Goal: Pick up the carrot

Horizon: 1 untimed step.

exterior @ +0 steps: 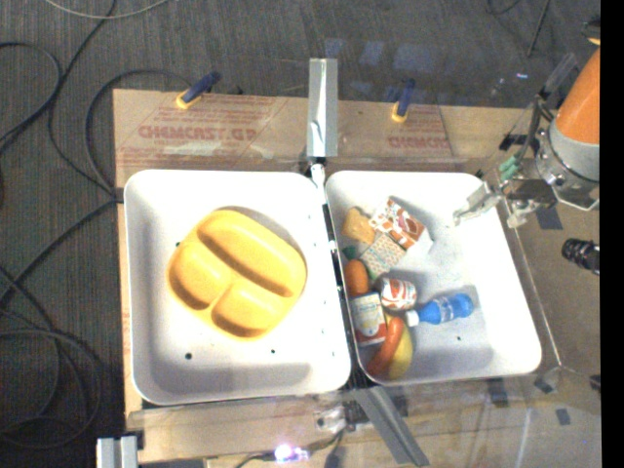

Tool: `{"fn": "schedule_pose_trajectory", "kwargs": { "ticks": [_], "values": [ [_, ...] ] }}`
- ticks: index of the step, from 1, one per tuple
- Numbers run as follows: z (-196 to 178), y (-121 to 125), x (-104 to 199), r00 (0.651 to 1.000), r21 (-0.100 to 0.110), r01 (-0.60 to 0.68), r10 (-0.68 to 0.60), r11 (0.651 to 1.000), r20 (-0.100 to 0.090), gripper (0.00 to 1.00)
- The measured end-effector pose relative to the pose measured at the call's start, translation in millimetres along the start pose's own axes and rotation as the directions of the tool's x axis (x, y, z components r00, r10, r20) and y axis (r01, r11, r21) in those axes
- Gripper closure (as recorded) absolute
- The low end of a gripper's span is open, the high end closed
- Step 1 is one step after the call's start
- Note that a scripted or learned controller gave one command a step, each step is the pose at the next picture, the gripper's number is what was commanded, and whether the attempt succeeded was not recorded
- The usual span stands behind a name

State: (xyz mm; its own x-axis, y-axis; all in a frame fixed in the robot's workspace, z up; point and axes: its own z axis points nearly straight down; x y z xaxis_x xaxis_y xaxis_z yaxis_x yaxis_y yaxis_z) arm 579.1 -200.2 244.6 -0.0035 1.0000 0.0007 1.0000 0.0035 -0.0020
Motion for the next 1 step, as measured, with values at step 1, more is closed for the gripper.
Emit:
{"fn": "schedule_pose_trajectory", "kwargs": {
  "ticks": [1],
  "values": [
    [32.6,0.8,51.6,0.991,0.001,-0.134,0.134,0.991,-0.001,0.0]
  ]
}}
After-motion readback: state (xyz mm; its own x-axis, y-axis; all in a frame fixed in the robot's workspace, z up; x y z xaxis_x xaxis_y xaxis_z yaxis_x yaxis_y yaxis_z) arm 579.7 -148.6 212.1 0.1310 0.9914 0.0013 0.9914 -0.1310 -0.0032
